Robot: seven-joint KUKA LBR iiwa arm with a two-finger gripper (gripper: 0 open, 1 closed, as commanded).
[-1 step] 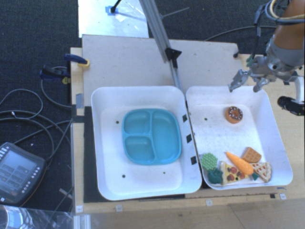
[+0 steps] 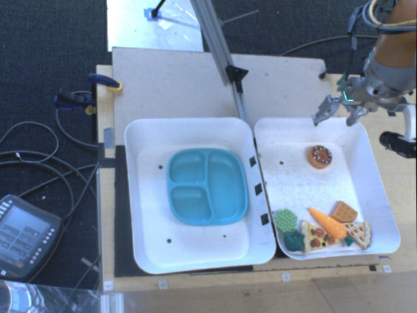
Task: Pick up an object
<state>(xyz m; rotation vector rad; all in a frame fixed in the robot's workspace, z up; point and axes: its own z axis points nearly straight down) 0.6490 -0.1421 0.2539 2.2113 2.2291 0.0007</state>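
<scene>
Hanging with its jaws spread and nothing between them, the gripper (image 2: 339, 113) sits over the right bin's (image 2: 371, 158) far rim, seemingly above it, well apart from the doughnut (image 2: 320, 156) and the toy food cluster (image 2: 324, 229) at the near edge.

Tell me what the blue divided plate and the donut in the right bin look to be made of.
Blue divided plate: likely moulded plastic, going by its even turquoise colour, soft sheen and rounded compartment ridges. Donut: seemingly a toy, plastic or rubber, with flat orange-brown colour, dark icing and pale sprinkle specks; the exact material is unclear at this size.
</scene>
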